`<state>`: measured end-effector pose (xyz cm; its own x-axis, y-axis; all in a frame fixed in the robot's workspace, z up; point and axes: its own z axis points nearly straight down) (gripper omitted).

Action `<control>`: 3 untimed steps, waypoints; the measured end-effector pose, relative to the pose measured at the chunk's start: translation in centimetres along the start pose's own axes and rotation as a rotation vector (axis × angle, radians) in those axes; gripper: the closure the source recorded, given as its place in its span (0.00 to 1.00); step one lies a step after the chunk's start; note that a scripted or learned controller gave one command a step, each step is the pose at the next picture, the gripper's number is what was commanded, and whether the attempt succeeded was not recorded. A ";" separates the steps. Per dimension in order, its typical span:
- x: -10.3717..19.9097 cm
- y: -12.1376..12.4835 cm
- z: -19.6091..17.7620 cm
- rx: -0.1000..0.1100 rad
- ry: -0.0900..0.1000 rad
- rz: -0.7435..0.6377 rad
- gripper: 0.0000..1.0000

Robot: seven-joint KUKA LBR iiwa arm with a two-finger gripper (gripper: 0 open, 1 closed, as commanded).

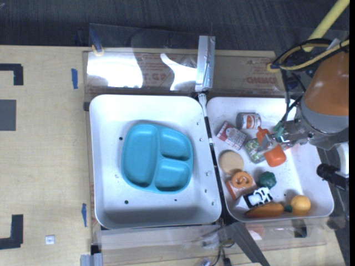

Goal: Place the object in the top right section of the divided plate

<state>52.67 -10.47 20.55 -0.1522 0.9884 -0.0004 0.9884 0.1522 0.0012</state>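
From the camera view I have the gripper [275,139] low in the right bin [319,170], down among the toys beside an orange-red piece [275,157] and a crumpled green-and-clear wrapper [254,149]; I cannot tell how its fingers stand, nor which item it is after, so I count nothing as held. The blue divided plate [157,157] sits in the left bin [105,148], its three sections bare, and the top right section [176,144] is my target. To do this step well I'd want a clean grip on a single item, lifted straight up before crossing. The clutter is the trouble: a small can [248,120], a red-and-white packet [231,136], a tan round piece [231,161], a doughnut [242,179], a green toy [267,179], a carrot [268,209] and a yellow fruit [300,204] lie close together, and the raised rims between the bins must be cleared.
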 end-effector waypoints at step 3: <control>4.7 -3.9 -2.6 -0.005 -0.001 -0.088 1.00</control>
<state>48.13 -6.38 23.12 -0.2381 0.9713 -0.0017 0.9712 0.2381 0.0060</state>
